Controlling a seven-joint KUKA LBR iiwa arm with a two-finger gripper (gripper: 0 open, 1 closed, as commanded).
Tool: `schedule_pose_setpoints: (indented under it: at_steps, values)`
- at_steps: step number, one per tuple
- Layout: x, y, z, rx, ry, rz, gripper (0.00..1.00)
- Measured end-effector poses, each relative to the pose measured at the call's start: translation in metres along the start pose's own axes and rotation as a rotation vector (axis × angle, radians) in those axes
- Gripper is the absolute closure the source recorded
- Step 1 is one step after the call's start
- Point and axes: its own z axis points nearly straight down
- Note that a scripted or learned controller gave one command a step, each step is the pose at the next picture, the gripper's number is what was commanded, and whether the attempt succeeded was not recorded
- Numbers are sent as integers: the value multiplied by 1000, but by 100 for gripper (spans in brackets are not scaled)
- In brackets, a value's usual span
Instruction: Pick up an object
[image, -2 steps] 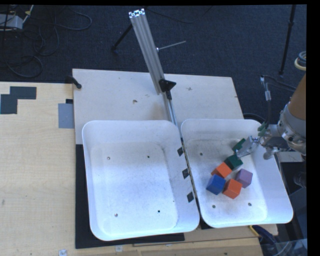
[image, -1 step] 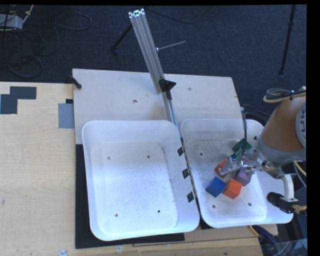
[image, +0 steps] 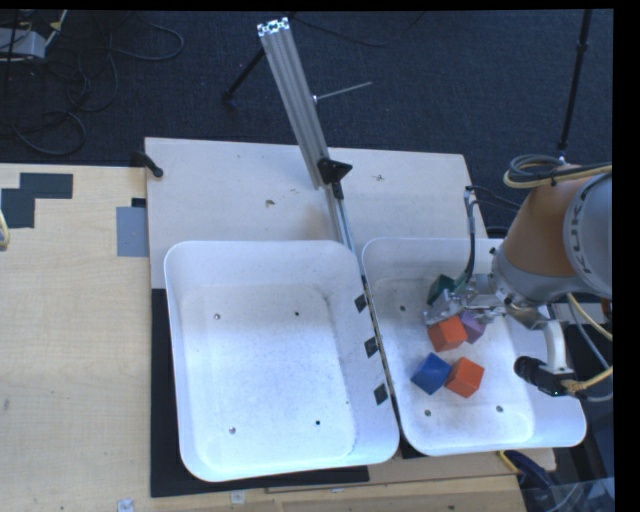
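The right bin (image: 540, 425) holds several small objects. A blue cube (image: 432, 373) and an orange cube (image: 466, 377) lie side by side near its middle. Just above them sits another orange block (image: 447, 333) with a purple piece (image: 474, 325) at its right. A dark green object (image: 440, 290) lies further back. My gripper (image: 452, 312) is low in this bin, right over the upper orange block and the purple piece and partly covering them. The grey arm with its orange band (image: 540, 235) comes in from the right.
The left bin (image: 200, 290) lies beside the right one, with black clips (image: 371, 346) along the shared wall. A slanted aluminium bar (image: 300, 110) rises behind the bins. Cables (image: 560, 375) hang off the wrist over the right bin's right edge.
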Motion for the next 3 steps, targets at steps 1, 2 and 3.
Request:
schedule_pose_setpoints:
  at_steps: [1,2,3]
  values:
    - [-1,3,-12,-5,-1,0,100]
    - [-26,40,25,33,12,-1,100]
    - [-24,39,24,35,13,-3,0]
